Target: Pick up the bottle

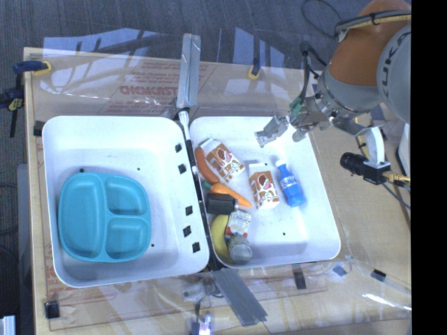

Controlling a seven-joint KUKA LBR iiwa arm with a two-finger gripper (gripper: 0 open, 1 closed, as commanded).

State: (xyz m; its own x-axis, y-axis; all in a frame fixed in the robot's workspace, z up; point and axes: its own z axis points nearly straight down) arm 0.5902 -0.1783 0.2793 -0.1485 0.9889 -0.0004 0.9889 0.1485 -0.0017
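The camera view is taken from above the surface [363, 257], on which two white bins are set side by side. In the left bin [105, 135] one blue divided plate [105, 216] is held. In the right bin [307, 229] one blue bottle [290, 185] is seen lying near the right wall, just beside one of two small cartons [263, 188]; the other carton [222, 161] lies towards the divider. One carrot [230, 194], one banana [220, 234] and one small jar [239, 239] are also contained there. The gripper [282, 129] is held above the bin's far rim, apart from the bottle, its fingers [269, 135] spread and nothing between them.
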